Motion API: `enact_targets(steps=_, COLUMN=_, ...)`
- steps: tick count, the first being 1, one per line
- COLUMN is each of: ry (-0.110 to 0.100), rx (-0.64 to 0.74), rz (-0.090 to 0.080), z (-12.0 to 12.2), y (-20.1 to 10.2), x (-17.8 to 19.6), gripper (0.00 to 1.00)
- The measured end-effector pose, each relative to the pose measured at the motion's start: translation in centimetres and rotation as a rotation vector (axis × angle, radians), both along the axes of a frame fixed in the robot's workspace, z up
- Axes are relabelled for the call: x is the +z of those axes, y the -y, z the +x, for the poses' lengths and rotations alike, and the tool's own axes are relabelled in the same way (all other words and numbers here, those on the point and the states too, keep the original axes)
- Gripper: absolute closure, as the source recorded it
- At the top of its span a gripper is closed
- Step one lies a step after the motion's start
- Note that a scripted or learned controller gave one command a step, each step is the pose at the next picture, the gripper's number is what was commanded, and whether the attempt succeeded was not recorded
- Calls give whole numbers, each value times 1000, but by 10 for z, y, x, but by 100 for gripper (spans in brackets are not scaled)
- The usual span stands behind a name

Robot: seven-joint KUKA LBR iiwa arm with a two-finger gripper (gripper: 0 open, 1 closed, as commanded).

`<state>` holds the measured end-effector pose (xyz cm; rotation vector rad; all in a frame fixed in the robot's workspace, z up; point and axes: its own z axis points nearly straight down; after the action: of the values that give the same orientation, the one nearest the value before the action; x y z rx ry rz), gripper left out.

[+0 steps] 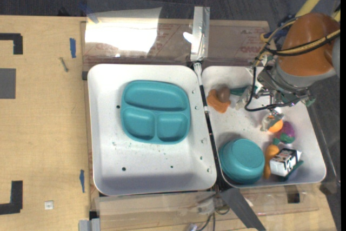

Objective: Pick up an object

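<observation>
The arm reaches in over the right bin, with the gripper low above the cluster of small toys near that bin's right side. The state of the gripper cannot be told from this view; the wrist and cables cover it.

No object is seen held. Candidate objects all lie in the right bin:
- A small orange toy, just below the gripper and touching a purple toy.
- A teal bowl, upside down at the front of the bin.
- A small black-and-white box, at the front right, beside the bowl.
- A brown-orange toy, near the bin's back left corner, well apart from the gripper.

The left bin carries a teal divided tray.

Handling judgement: the orange toy is the likely target. It appears small, light and rounded, probably smooth plastic, so it may slip or roll from a shallow pinch. Take hold across its widest part, with the jaws set clear of the purple neighbour. The inverted bowl offers no rim to pinch from above and is a poor choice.
</observation>
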<state>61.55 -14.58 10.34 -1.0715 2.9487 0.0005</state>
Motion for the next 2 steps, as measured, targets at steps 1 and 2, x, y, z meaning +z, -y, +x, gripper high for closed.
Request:
enact_targets(steps=1, ry=-2, rx=-2, rz=-1, z=-32, y=38, x=7, gripper=0)
enact_targets(steps=2, ry=0, rx=44, rz=2, z=-15, y=39, x=-6, gripper=0)
